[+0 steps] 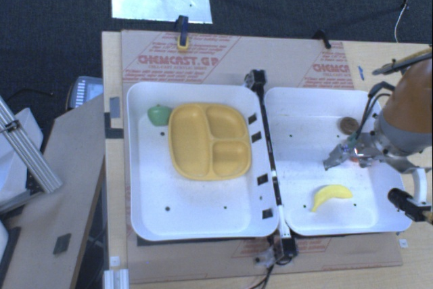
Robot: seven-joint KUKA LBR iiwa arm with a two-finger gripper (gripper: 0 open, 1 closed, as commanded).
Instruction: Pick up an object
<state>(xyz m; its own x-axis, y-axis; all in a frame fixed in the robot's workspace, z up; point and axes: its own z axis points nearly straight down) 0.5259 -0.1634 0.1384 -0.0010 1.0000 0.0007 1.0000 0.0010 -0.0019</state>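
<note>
two white bins side by side on the bench, left bin [145,213] and right bin [304,112], split by a black-clipped divider.

from the camera view: arm [413,105] reaching in from the right, orange band above the wrist, gripper [336,159] low over the right bin's middle. state of the fingers: cannot tell, tips small and blurred against the white floor, nothing seen between them.

just below the fingers and slightly toward the near wall: banana [330,196], yellow, lying flat on the bin floor, apart from the tips. above the fingers, toward the far wall: small brown round thing [349,124], also apart.

well left of the fingers, across the divider: yellow tray [206,140] with three compartments, lying flat in the left bin. touching the tray's far-left corner: green apple-like thing [158,114].

beyond both bins, farther from the fingers: cardboard sheet [203,57] with red print, clamped at its far edge.
</note>
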